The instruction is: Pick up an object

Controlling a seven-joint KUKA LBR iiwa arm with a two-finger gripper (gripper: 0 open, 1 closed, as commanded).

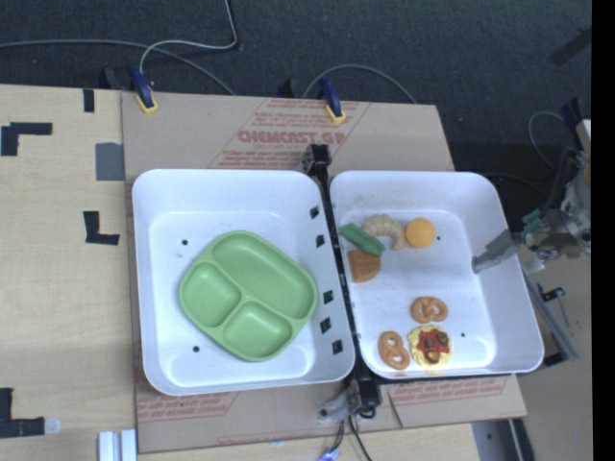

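— Any writing to be read here?

— One piece. The brown cardboard sheet [279, 133] lying under the two white bins carries red print along its far edge, upside down from this camera. The large word seems to read "CHEMCAST GP".

— Anything else on it?

— Smaller red lines run beside and below that word, but they are too small and blurred to make out.

— Any numbers or labels elsewhere?

— None legible.
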